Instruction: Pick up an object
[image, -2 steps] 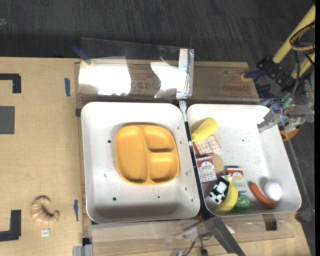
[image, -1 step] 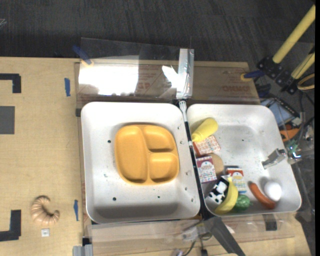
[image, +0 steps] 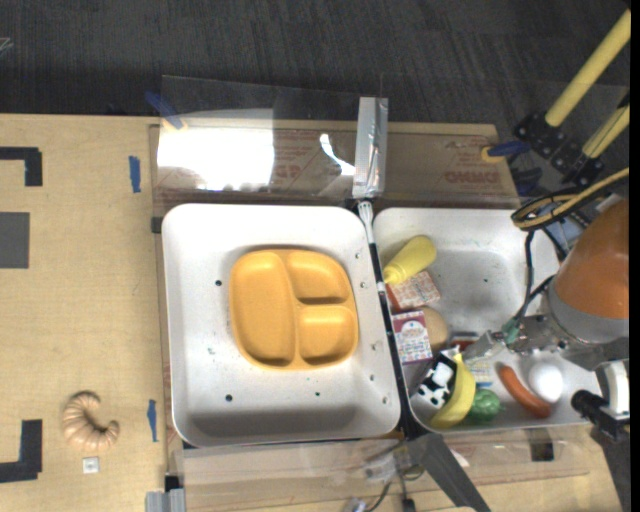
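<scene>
Landmark: orange divided tray (image: 294, 305) in the left bin (image: 190, 330).
Right bin (image: 480, 260): just right of the tray's bin.
Contents: yellow bottle (image: 410, 259), banana (image: 461, 392), green piece (image: 485, 405), red sausage (image: 524, 391), white ball (image: 547, 381).
Pincer (image: 497, 343): above right bin; opening cannot be told.
Desk (image: 70, 330): croissant toy (image: 88, 421) far left of the tray.

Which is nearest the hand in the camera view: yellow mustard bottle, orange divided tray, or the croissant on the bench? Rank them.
Measured from the hand, low in the right bin:
1. yellow mustard bottle, right bin, up and left of it.
2. orange divided tray, centre of the left bin.
3. croissant, on the bench beyond the left bin.
</scene>
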